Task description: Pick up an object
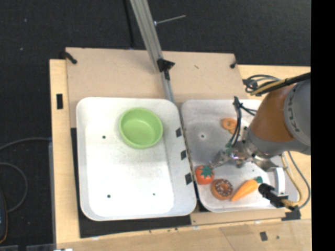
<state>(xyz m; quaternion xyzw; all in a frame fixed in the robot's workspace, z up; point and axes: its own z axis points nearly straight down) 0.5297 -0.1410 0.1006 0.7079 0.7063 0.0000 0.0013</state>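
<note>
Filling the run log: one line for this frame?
gripper over right bin | beside tomato | grasp unconfirmed | green bowl in left bin

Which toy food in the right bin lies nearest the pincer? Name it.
The toy tomato, red with a green stalk, just beyond the pincer. The doughnut, carrot and the small orange piece lie farther off.

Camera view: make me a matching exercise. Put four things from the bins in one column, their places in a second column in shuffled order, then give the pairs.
Things:
1. green bowl
2. toy tomato
3. toy carrot
4. round brown toy

Places:
A. right bin, near front edge, between two other toys
B. left bin, upper middle
C. right bin, front, nearest the arm's side
D. right bin, by the wall next to the left bin

Pairs: 1-B, 2-D, 3-C, 4-A
</note>
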